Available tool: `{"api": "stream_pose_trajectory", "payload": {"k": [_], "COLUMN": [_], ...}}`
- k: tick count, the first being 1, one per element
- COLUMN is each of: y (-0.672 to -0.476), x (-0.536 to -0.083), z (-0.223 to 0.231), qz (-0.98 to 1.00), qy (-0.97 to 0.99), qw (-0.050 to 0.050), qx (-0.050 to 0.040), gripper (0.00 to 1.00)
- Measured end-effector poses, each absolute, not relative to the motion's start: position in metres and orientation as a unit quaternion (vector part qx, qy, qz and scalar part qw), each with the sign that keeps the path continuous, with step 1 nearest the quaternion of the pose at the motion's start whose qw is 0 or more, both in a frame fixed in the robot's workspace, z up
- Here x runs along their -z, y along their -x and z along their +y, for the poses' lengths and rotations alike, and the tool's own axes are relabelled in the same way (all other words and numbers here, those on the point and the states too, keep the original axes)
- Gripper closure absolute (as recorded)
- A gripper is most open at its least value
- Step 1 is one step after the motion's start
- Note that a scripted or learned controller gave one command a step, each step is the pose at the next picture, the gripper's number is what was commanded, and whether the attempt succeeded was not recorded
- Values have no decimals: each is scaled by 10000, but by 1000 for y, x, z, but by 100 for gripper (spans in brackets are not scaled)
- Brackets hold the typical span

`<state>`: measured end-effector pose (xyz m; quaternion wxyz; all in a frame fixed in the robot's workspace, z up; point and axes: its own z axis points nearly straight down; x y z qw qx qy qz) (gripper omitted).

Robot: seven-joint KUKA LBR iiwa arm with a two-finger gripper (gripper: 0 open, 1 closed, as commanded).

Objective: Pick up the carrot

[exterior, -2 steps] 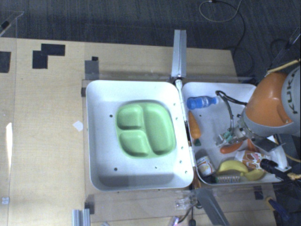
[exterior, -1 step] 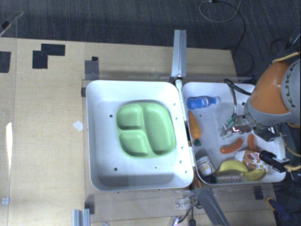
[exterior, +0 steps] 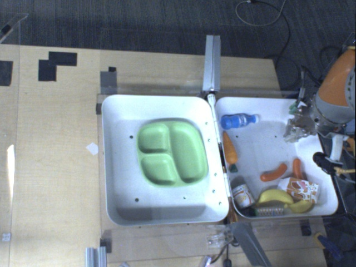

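I observe the metal two-finger pincer (exterior: 296,128) at the upper right corner of the right shallow white plastic bin (exterior: 261,149), above bare bin floor; I cannot tell how it is set. The slim orange carrot with a green tip (exterior: 230,148) lies against that bin's left wall, well apart from the pincer, below a clear plastic bottle with a blue cap (exterior: 238,120). Two small red-orange sausages (exterior: 273,173), a yellow banana (exterior: 285,199), a printed carton (exterior: 302,189) and a small tin (exterior: 242,194) occupy the near end, while a green three-compartment plastic plate (exterior: 171,152) sits in the left white bin (exterior: 117,149).
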<state>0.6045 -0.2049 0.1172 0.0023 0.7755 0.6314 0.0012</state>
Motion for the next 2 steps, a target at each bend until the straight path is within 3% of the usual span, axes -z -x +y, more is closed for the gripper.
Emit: {"api": "stream_pose_trajectory", "payload": {"k": [1,2], "y": [-659,-671], "x": [-145,-126], "z": [-183,-186], "qz": [6275,4357], "qy": [-7786,-9001], "qw": [31,20], "qx": [-22,-20], "gripper": [100,100]}}
